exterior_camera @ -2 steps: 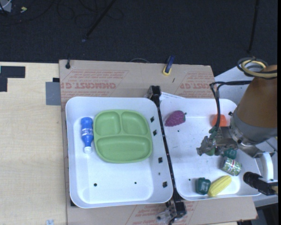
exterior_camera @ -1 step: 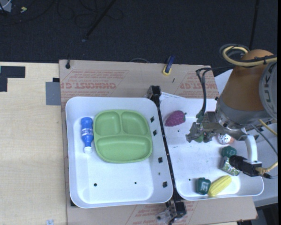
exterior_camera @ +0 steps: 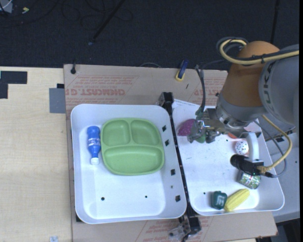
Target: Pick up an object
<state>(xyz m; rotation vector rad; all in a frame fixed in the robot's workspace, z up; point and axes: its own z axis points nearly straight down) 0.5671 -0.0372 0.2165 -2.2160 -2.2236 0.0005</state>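
Nearest me, a yellow corn cob [exterior_camera: 237,199] and a small green block [exterior_camera: 218,199] lie side by side at the front of the right bin [exterior_camera: 212,173]; a green can [exterior_camera: 249,179] sits just behind them. My gripper [exterior_camera: 202,133] hangs over that bin's back-left corner, and whether the jaws are spread or pressed together I cannot tell. Touching or just beside them, on the side toward the left bin [exterior_camera: 121,200], lies a purple object [exterior_camera: 186,127], which I judge the likeliest target. Across the divider rest a green divided plate [exterior_camera: 132,146] and a blue bottle [exterior_camera: 93,143].
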